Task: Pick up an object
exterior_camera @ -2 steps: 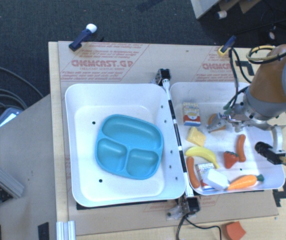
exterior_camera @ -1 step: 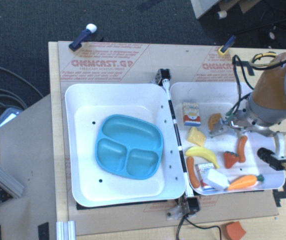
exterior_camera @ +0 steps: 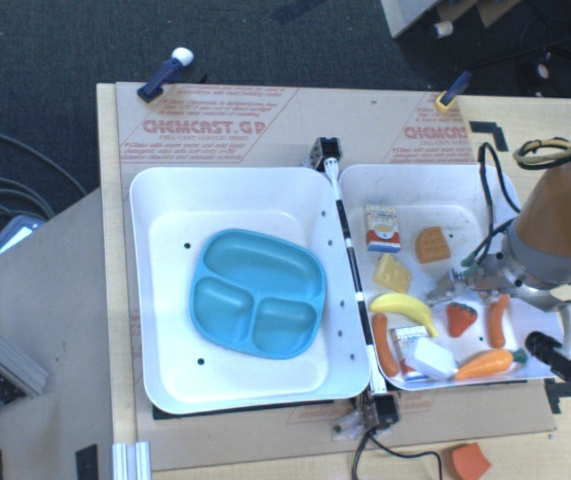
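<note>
The right bin [exterior_camera: 420, 180] holds several toy foods: a small milk carton [exterior_camera: 382, 227], a brown cookie [exterior_camera: 432, 244], a cheese wedge [exterior_camera: 393, 271], a banana [exterior_camera: 403, 308], a strawberry [exterior_camera: 462, 318], a red sausage [exterior_camera: 498, 320], a hot dog [exterior_camera: 382, 343], a white block [exterior_camera: 432, 356] and a carrot [exterior_camera: 485, 364]. My gripper [exterior_camera: 462, 282] reaches in from the right, low over the bin's middle. It sits just above the strawberry and below-right of the cookie. I see nothing held in it.
The left bin [exterior_camera: 155, 268] carries a blue divided plate [exterior_camera: 258, 293]. A black divider rail [exterior_camera: 345, 258] runs between the bins. The arm's orange band [exterior_camera: 562, 206] and cables [exterior_camera: 495, 183] hang over the right bin's far side. An orange block [exterior_camera: 468, 460] lies on the bench front.
</note>
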`<control>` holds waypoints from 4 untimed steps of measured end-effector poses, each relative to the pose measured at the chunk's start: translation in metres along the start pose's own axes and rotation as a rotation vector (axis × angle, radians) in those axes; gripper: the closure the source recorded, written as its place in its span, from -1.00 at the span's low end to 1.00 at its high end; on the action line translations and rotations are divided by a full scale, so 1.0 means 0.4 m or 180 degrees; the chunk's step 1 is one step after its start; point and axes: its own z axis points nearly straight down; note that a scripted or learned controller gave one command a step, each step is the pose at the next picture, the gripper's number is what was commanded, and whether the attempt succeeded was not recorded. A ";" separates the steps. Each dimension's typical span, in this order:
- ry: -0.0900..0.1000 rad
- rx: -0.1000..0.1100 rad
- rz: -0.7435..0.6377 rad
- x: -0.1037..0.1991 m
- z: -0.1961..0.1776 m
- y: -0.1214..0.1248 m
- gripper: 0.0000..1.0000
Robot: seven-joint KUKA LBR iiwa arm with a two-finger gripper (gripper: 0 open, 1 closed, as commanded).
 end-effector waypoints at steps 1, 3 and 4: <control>0.0000 -0.0005 -0.0004 0.086 -0.001 0.016 -1.00; -0.0008 -0.0011 -0.0008 0.117 -0.027 0.261 1.00; -0.0007 -0.0010 -0.0008 0.118 -0.027 0.261 -1.00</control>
